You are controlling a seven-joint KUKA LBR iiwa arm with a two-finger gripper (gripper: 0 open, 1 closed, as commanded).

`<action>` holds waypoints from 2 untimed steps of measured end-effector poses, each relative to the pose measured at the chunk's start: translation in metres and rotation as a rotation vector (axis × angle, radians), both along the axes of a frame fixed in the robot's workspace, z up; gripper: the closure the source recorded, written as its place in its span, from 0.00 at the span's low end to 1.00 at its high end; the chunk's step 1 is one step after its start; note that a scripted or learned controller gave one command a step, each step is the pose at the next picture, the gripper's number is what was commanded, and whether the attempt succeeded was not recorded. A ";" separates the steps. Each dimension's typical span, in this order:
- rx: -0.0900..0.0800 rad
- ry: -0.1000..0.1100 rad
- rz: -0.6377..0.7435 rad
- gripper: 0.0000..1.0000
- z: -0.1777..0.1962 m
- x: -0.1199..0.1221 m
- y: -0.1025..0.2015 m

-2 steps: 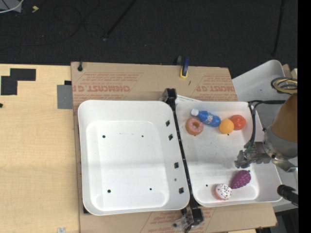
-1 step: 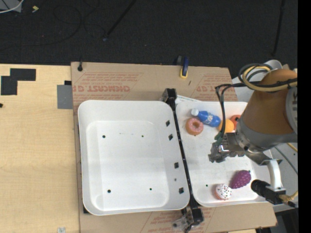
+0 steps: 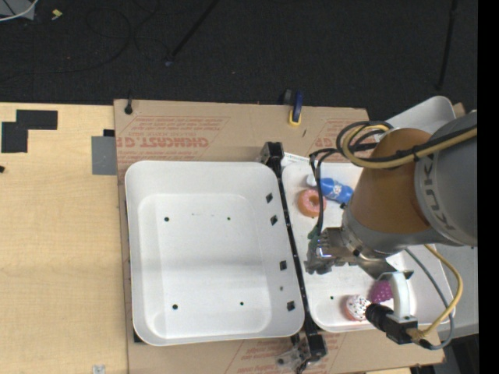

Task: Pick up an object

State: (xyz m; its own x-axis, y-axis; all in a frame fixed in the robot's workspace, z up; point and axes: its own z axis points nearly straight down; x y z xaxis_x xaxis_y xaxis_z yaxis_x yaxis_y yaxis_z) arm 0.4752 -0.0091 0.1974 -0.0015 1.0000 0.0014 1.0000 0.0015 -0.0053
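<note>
Gripper [image 3: 318, 257] low in right bin [image 3: 331, 318] near divider, jaws' state can't be told; should centre over pink ring [image 3: 310, 202] before descending.

Left bin [image 3: 156, 209]: plain white, small dark dots on its floor; right bin [image 3: 327, 318]: white; ring-shaped object [image 3: 310, 202]: pink-orange; object beside it [image 3: 336, 190]: blue; ball [image 3: 356, 308]: white with pink speckles; object near it [image 3: 381, 291]: magenta; arm [image 3: 413, 185]: grey with an orange band, yellow and black cables; cardboard sheet [image 3: 195, 135]: tan with red print; clamp [image 3: 295, 109]: blue and yellow; bench [image 3: 54, 248]: pale wood.
</note>
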 end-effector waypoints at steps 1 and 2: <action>-0.001 -0.003 -0.001 1.00 0.034 0.001 0.039; -0.001 -0.001 0.001 1.00 0.033 0.000 0.098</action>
